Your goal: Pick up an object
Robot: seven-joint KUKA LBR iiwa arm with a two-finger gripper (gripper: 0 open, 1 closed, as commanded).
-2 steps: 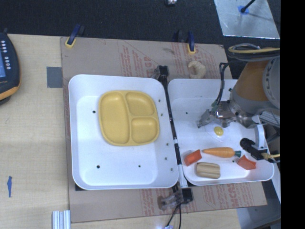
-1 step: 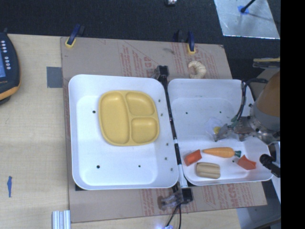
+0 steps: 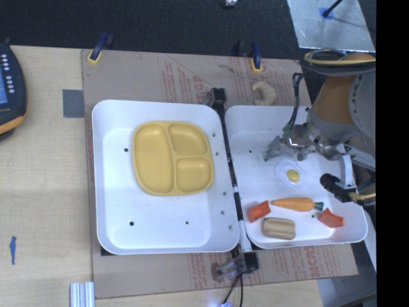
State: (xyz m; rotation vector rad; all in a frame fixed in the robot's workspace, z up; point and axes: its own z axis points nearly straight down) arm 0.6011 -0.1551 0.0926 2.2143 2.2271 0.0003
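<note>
In the right bin (image 3: 255, 123) lie a toy fried egg (image 3: 291, 174), an orange carrot (image 3: 294, 204), a red wedge (image 3: 258, 211), a second red piece (image 3: 331, 219) and a tan bread-like block (image 3: 278, 228). My gripper (image 3: 285, 155) hangs over the middle of this bin, just behind the egg. It is open, its fingers are spread, and nothing sits between them. The grey arm with its orange band (image 3: 335, 101) comes in from the right.
The left bin (image 3: 115, 229) holds a yellow divided plate (image 3: 172, 157). A tan ring-shaped item (image 3: 264, 93) lies on the cardboard behind the right bin. Blue and yellow clamps sit at the board's far edge, and a pendant device (image 3: 9, 85) is at far left.
</note>
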